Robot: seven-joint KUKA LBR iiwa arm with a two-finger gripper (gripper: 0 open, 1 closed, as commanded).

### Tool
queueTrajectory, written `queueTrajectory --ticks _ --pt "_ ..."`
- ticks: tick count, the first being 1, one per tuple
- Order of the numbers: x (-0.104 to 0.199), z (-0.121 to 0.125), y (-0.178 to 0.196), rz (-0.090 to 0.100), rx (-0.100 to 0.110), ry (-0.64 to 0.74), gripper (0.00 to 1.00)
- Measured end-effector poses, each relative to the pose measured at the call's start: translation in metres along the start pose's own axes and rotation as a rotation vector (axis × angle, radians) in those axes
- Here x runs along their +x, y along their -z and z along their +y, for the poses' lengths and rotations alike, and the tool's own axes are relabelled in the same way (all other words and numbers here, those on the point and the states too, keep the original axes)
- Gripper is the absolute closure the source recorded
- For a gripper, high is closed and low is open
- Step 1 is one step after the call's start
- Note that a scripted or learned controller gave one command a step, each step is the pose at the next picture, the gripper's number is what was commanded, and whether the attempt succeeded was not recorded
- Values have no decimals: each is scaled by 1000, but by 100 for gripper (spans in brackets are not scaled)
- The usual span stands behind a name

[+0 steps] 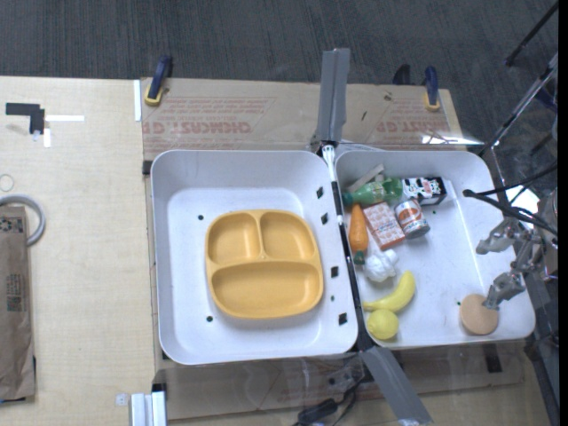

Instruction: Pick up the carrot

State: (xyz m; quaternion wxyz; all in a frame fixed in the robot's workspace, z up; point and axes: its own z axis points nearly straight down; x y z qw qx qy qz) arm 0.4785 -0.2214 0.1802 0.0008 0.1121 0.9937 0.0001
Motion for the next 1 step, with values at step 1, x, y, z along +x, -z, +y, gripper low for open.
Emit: queueTrajectory --ticks 1 --pt "11 47 -89 1 -1 233 0"
